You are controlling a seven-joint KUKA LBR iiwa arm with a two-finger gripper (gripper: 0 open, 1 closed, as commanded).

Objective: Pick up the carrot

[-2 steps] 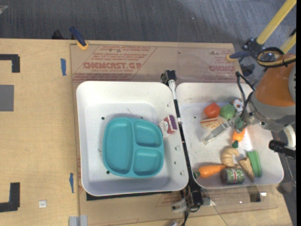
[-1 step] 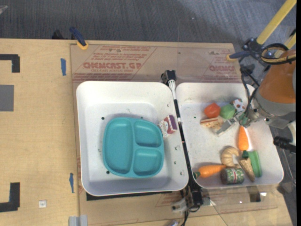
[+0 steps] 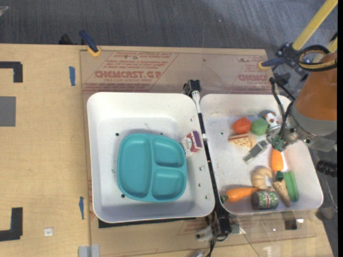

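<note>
The carrot [image 3: 240,194] is orange with a green tip at its left end. It lies flat near the front edge of the right bin [image 3: 225,167]. My gripper [image 3: 267,144] hangs over the middle of that bin, up and to the right of the carrot and well apart from it. It sits just above a small orange piece [image 3: 276,160]. The arm with its orange band [image 3: 320,92] comes in from the right and hides the bin's right rim.
Around the carrot lie a croissant [image 3: 261,175], a green can [image 3: 265,199] touching the carrot's right end, and a green cucumber [image 3: 290,184]. A red tomato [image 3: 241,125], a green ball [image 3: 259,126] and a cracker [image 3: 240,140] sit further back. The left bin holds a teal divided plate [image 3: 151,166] and a small packet [image 3: 192,142].
</note>
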